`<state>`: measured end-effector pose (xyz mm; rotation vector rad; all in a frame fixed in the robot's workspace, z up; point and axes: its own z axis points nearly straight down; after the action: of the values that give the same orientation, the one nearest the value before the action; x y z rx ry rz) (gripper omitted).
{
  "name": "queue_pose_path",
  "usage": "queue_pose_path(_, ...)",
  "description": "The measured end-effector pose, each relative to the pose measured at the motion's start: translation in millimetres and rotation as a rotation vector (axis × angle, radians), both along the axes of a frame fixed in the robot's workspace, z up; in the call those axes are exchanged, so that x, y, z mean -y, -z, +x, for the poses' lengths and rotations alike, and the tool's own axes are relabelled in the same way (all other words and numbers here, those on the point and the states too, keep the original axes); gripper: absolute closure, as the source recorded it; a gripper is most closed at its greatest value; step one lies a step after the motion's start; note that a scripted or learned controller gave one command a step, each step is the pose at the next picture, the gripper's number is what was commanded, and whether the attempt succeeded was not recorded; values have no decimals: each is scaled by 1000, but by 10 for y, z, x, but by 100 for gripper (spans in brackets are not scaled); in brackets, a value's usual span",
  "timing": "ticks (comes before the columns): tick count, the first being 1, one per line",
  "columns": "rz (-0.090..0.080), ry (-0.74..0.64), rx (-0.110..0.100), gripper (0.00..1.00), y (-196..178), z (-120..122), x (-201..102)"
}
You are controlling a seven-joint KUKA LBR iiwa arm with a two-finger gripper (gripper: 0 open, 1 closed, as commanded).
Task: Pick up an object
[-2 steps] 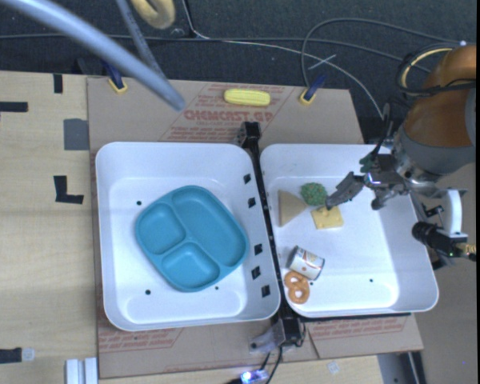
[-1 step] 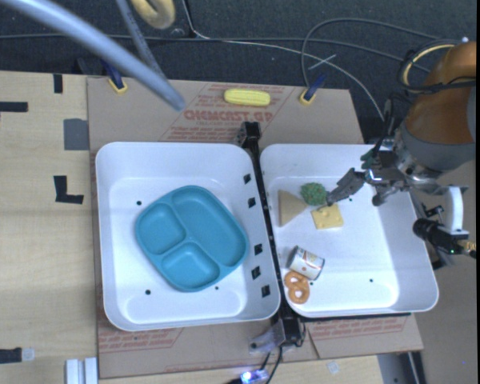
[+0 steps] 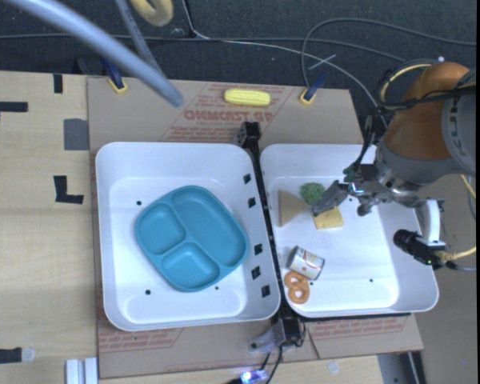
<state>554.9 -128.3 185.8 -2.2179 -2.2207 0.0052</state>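
Roughly at the centre of it all sits the black divider where the two white bins meet, so everything below is placed relative to that. Left of the divider, the left bin holds a blue compartment plate, three sections, lying flat and slightly turned, near the middle of the bin floor.

Right of the divider, the right bin carries the small stuff. Just beside the divider, upper part: a pale wedge, prob. a cheese slice. Further right of that, a green broccoli-like piece, and touching or nearly touching it below-right, a yellow block. Lower down, near the divider, a small can lies on its side w/ a brown pretzel-shaped item just below it.

The arm, grey w/ orange band, comes in from the far side of the right bin. Its gripper hangs low over the broccoli piece and yellow block, dark finger angled down toward them. Whether the pincer is wide, narrow or closed on anything I can't tell; the angle is poor and the tips blur into the objects.

Beyond the divider's top end, on the cardboard sheet, a yellow corn-like item lies outside both bins.
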Motion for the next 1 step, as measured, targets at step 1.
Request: queue_pose_path(1, 1, 1, -3, 0, 578, -110, 19)
